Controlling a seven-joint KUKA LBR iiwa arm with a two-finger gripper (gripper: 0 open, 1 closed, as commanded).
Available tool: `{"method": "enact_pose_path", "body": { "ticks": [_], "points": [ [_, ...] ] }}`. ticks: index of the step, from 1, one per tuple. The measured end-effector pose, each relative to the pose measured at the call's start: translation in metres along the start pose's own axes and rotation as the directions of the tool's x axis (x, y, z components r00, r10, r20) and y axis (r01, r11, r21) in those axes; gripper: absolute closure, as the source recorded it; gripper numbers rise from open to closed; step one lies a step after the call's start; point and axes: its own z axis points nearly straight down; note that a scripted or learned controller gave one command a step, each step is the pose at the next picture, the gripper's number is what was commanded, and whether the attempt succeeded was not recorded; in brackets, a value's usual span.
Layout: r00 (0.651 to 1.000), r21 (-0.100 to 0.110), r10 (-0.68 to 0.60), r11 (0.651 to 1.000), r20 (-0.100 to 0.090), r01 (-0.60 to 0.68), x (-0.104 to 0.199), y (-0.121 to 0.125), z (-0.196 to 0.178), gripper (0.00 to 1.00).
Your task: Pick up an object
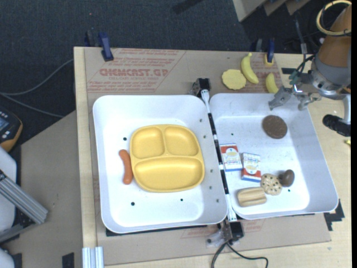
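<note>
Camera view gives me the desk (83, 149) from above, with two white bins side by side. My left bin (106, 194) sits in the middle of the frame and carries a yellow divided plate (166, 157) with three sections. An orange sausage (126, 166) lies just beside the plate's left edge, flat on the bin floor.

My right bin (318, 149) holds the loose things I could pick. A dark brown round cookie (275, 126) lies in its upper part, alone. Lower down, near the divide between the bins, I see two small cartons, one (229, 156) close to the divide and the other (251, 167) just to its right, tilted. Along the bottom edge lie a tan bread roll (251, 196), a speckled cookie (271, 183) touching its right end, and a small dark brown lump (286, 177) just beside that cookie.

Outside the bins, at the upper right of the desk, I see a yellow slice (234, 79), a banana (249, 69) next to it, and another yellow piece (271, 82) further right.

I see the gripper (292, 98) at the upper right rim of the right bin, above and to the right of the dark cookie. Its fingers spread apart with nothing between them. The grey arm and its orange band (334, 50) rise toward the frame's upper right corner.
</note>
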Motion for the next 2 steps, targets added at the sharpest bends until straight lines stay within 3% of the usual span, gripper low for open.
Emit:
{"method": "enact_pose_path", "body": {
  "ticks": [1,2],
  "points": [
    [1.000,0.016,-0.004,1.000,-0.009,0.004,0.021,-0.051,0.062,0.00],
    [1.000,0.003,-0.012,1.000,-0.008,0.012,0.083,-0.008,0.058,0.00]
  ]
}}
